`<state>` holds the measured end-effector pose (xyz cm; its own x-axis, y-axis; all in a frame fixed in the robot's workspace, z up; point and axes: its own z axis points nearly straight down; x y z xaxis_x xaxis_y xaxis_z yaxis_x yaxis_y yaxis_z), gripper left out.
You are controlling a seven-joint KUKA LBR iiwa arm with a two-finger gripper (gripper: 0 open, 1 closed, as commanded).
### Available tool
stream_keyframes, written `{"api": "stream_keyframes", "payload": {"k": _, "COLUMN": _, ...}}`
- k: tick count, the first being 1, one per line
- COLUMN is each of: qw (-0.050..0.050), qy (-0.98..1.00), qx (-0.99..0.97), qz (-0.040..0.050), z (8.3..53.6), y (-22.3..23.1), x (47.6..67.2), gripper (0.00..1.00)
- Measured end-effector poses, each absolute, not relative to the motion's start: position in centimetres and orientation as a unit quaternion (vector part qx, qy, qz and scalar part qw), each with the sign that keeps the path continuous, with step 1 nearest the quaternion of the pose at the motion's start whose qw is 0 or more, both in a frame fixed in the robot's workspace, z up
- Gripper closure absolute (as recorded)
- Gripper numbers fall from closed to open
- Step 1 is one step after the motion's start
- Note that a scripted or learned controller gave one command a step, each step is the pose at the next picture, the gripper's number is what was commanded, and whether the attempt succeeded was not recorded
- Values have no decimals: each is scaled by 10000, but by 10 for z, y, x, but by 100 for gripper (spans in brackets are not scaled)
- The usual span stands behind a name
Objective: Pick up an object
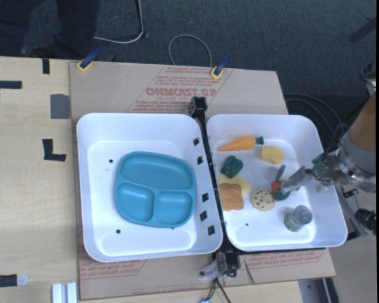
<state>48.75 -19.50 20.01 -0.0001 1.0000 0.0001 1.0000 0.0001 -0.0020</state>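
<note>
The right bin [303,128] holds several small objects. An orange carrot [238,144] lies at its back, with a yellow piece [271,154] to its right. A dark green piece [232,166] sits near the divider, above an orange and yellow block [232,193]. A speckled round cookie [262,199] lies in the middle and a grey-green round object [298,218] rests near the front. My gripper [289,182] reaches in low from the right, its tip right beside a small red and teal object [278,190]. I cannot see whether they touch.
The left bin [95,131] holds a blue divided plate [155,189]. A black divider [207,169] runs between the bins. Brown cardboard [177,90] lies under both, and cables [189,43] trail behind on the dark floor.
</note>
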Motion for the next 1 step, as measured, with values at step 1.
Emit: {"api": "stream_keyframes", "payload": {"k": 1, "qw": -35, "qy": -7088, "qx": -7054, "qz": -2, "z": 80, "y": -169, "x": 552, "gripper": 0}}
